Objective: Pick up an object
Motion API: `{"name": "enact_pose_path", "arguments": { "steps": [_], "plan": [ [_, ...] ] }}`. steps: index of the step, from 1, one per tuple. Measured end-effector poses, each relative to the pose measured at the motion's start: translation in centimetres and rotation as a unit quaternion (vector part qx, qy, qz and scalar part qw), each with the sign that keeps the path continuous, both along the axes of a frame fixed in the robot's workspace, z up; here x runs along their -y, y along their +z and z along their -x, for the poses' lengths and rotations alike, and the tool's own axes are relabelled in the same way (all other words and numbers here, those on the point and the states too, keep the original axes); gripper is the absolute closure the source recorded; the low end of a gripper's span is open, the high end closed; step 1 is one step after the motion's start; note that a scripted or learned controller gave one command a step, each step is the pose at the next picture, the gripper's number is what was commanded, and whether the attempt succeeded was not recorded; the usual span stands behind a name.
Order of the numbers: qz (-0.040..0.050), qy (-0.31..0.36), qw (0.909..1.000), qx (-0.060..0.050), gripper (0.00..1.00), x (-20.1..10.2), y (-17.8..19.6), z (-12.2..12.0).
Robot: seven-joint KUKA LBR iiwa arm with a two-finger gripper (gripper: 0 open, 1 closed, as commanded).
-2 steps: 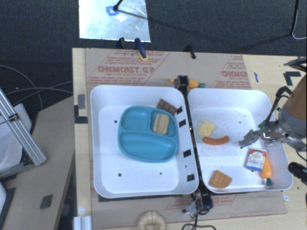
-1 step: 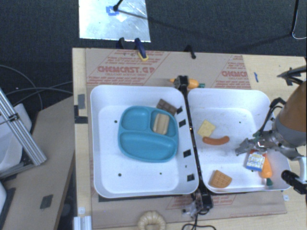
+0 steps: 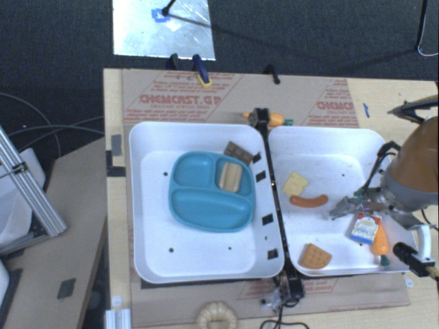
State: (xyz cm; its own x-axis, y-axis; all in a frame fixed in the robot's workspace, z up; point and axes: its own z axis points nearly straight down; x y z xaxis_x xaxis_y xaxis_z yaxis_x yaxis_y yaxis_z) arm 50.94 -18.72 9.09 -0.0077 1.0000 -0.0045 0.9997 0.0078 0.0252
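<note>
I see the gripper (image 3: pixel 343 210) low in the right bin (image 3: pixel 329 149), its thin metal fingers spread narrowly, holding nothing. The glossy sausage (image 3: pixel 309 200) lies just beside them toward the bin's middle, near a pale cheese square (image 3: pixel 295 184).

The divided plate (image 3: pixel 209 199) lies in the left bin (image 3: pixel 147 184). In the right bin (image 3: pixel 329 160), the hot dog (image 3: pixel 309 200) lies centre, the waffle (image 3: pixel 315 256) at the lower edge, and the carton (image 3: pixel 364 229) to the right.

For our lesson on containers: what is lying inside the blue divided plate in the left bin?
A tan, bread-like piece lies in the upper right compartment of the blue divided plate. The other compartments show bare blue. The plate surface under that piece is covered.
</note>
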Motion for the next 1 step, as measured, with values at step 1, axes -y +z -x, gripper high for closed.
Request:
{"name": "enact_pose_path", "arguments": {
  "steps": [1],
  "plan": [
    [0.0003, 0.0, 1.0, -0.001, 1.0, 0.05, 1.04, 0.05]
  ]
}}
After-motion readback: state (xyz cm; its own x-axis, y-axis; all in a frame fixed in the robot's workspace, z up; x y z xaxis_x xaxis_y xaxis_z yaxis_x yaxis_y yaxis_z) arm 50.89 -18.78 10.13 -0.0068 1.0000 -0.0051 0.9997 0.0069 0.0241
